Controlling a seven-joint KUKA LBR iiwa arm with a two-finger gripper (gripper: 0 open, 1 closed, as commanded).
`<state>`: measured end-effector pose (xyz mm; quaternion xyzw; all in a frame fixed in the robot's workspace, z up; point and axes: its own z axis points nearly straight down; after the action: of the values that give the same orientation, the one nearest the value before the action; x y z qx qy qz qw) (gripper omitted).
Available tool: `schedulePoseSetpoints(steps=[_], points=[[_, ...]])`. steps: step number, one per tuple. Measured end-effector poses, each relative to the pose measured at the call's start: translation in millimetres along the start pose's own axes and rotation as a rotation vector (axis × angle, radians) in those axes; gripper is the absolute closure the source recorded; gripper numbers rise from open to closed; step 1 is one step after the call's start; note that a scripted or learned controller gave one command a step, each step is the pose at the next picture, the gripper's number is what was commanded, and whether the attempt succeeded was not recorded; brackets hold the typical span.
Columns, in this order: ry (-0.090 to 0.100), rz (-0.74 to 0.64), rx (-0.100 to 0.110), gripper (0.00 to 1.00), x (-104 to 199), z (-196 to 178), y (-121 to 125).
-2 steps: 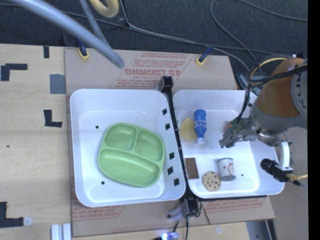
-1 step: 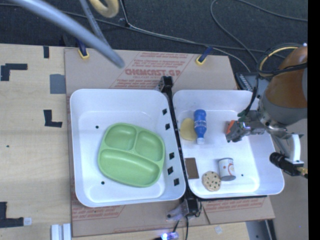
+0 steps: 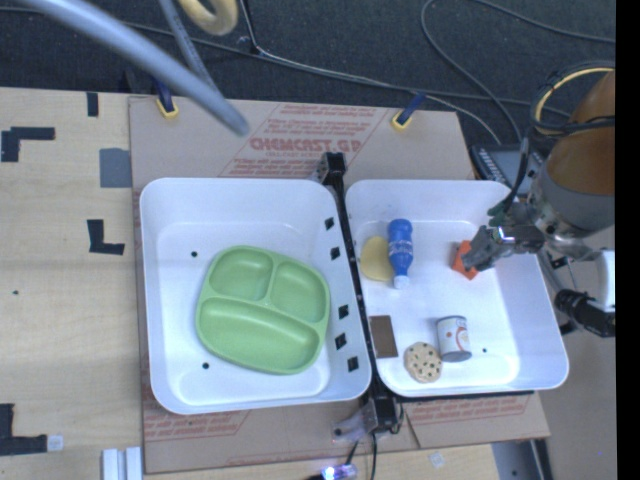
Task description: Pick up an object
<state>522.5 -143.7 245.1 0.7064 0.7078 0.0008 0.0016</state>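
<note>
Desk: two shallow white bins side by side on a cardboard sheet; a black divider strip marks where they meet.
Left bin (image 3: 160,268): carries a green divided plate (image 3: 264,309), lying flat and well away from the arm, so it looks to be out of play for now.
Right bin (image 3: 530,358): this is where the small things are, spread apart so each can be taken singly.
Blue bottle (image 3: 400,251): lying on its side near the divider, touching or just beside a pale yellow piece (image 3: 375,259).
Can (image 3: 453,337): small, silver with a red label, near the front of the bin, with a cookie (image 3: 423,362) just beside it and a brown card (image 3: 382,335) near the divider.
Orange object (image 3: 463,259): small, at the tip of the claw, toward the bin's right side; this seems to be the thing chosen.
Claw (image 3: 478,254): reaching in low from the right, its dark tips right against the orange object; I cannot tell from here whether they have closed on it or merely touch it.
Judgement: the pick is at the grasping step, nothing visibly lifted yet.
</note>
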Motion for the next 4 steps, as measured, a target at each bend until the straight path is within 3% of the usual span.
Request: schedulePoseSetpoints(steps=[1,2,4], points=[[0.000,0.000,-0.001,1.00,0,-53,1],[0.001,-0.004,0.004,1.00,51,-38,26],[0.002,-0.005,0.004,1.00,158,-29,48]])
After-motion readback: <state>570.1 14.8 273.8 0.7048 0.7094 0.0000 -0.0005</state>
